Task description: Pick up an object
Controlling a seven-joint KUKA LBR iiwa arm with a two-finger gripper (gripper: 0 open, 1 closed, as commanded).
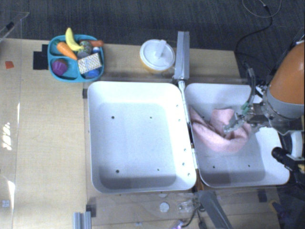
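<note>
Far left of the bench [43,142]: a small red tag [9,65] is lying near the edge, and a black square [40,59] is sitting just beside a blue divided tray [53,73]. The tray is holding toy food: a yellow banana [72,39], an orange carrot [66,50], a purple piece [59,67] and a speckled block [90,62].

Further right, behind the bins, a white lidded cup [157,55] is standing on a yellow base, touching nothing else.

The left bin [133,135] is lying with its white floor bare, dotted with small holes. A grey metal bar [181,56] is running back from the seam between the two bins.

The right bin [238,168] is holding the pink cloth [220,130], crumpled, stretching from the left wall toward the bin's middle.

The gripper [237,123] is reaching down at the cloth's right end, its tips pressing into the folds. The fingers are looking drawn close together with pink fabric around them, but whether cloth is actually pinched between them I cannot tell. The cloth is resting on the bin floor.

The grey arm with its orange band [290,75] is entering from the right edge.
</note>
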